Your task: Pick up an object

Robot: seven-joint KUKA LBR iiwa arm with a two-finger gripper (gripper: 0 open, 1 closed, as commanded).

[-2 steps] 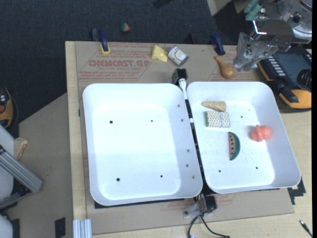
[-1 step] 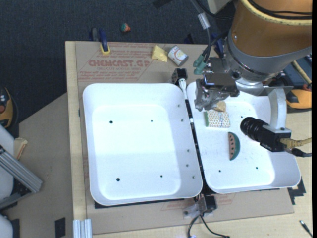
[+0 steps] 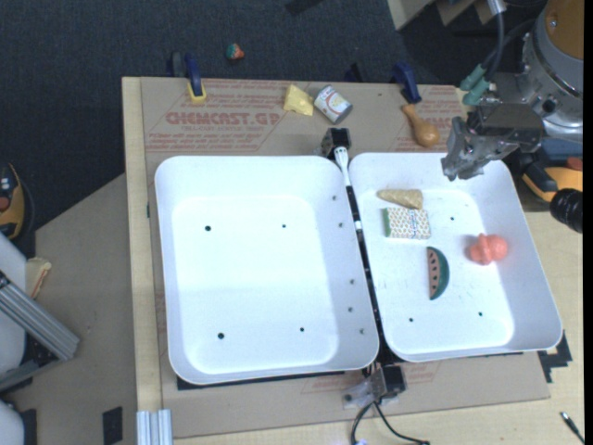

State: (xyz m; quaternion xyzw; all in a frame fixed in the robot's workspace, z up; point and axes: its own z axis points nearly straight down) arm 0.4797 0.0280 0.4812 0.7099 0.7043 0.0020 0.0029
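Green watermelon slice [image 3: 437,273] lies lengthwise — long axis near-vertical — right bin [image 3: 528,276]

Dark carpet floor [image 3: 111,26]; brown bench board [image 3: 241,109]

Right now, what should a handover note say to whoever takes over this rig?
Gripper: above the right bin's far rim, nothing seen in it; finger state unclear.
In the right bin: tan wedge, patterned block, watermelon slice, pink toy.
Outside the bins, on the board: yellow piece, small box, tan pear-shaped toy.
Done: nothing picked.
Left: descend on one object, grasp, lift.
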